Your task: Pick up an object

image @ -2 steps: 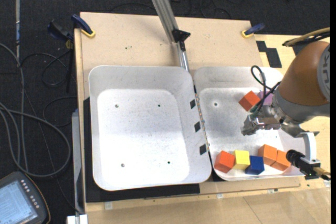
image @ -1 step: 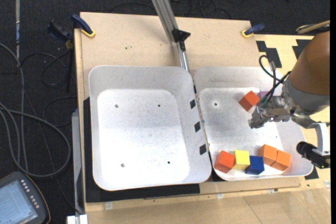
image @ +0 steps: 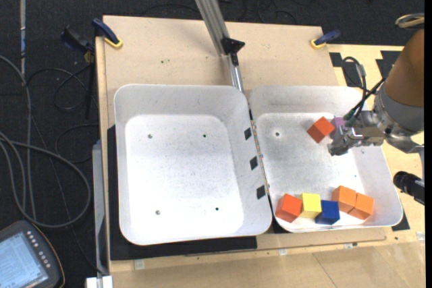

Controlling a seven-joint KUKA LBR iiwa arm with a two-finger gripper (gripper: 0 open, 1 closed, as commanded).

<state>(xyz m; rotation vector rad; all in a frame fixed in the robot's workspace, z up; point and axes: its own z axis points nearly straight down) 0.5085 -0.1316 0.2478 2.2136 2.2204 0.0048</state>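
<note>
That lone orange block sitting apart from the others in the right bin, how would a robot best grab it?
The lone orange block is probably best taken from straight above, the jaws closing on two opposite flat side faces. It lies turned diagonally to the walls of the right white bin, so the gripper would likely need to rotate to match. Bare floor around most of it leaves room; the gripper sits close on its right.

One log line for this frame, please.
gripper: right white bin, beside lone orange block | grasp: unclear | front edge: five blocks
</note>
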